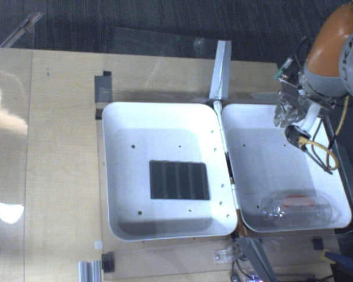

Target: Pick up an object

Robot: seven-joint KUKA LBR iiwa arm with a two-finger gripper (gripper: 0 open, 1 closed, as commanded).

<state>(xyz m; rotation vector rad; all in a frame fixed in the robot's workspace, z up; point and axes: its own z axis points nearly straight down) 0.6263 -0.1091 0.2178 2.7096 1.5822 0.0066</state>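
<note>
Pincer [287,115] sits over the 12 o'clock rim of the right bin [247,157], hanging off the grey arm [335,46] with its orange band. Can't tell how it stands or whether it has anything; it's too small and cluttered with cables at this angle. Nothing visible in it.

Target candidates:
- Right bin: a clear plastic bottle [297,207] with a reddish label, lying on its side near the 6 o'clock wall. Well apart from the pincer.
- Left bin [123,157]: a flat dark ribbed pad [179,180], roughly centre, slightly toward 6 o'clock.

Judgement: the bottle is the nearer and more graspable pick. The pad lies flush with the bin floor and gives little to bite on.

How I'd run the approach:
- Translate toward 6 o'clock, staying above the rim until clear of the wall.
- Line the pincer across the short axis of the bottle, not along its length.
- Aim mid-body at the label; a round clear shell will likely roll or squirt out if caught off-centre.
- Bottle is close to the 6 o'clock wall, so leave room on that side before descending.
- Close slowly, lift straight up, check it came along.
</note>
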